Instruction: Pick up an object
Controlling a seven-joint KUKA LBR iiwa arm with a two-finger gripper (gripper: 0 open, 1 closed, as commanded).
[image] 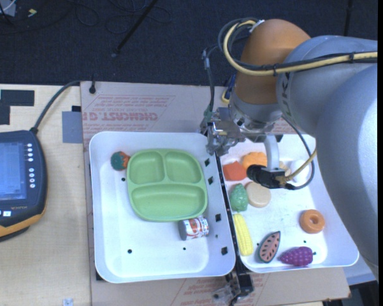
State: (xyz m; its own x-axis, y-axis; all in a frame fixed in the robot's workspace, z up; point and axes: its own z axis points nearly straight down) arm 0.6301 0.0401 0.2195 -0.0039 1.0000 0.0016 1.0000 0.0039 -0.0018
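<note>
- A teach pendant [13, 183] lies on the bench, well apart from the bins on the far left.
- The left bin [115, 260] holds a small ball-like toy [120, 160] touching the green divided plate [166, 185], with a small can [194, 227] lying on its side just below the plate.
- At the wall between the bins, the gripper [218, 139] hangs near the upper corner of the right bin [334, 250]; I cannot tell how it is set, and nothing shows in it.
- The right bin offers the candidates: an orange-red piece [234, 170], a green vegetable [239, 198], a round cream piece [259, 195], a corn cob [243, 233], a watermelon slice [269, 247], grapes [296, 256] and a doughnut [312, 221].
- Judgement: the orange-red piece is nearest. Descend clear of the divider wall, centre over one item and avoid the crowded cluster, since neighbours touching could spoil the grasp.
</note>
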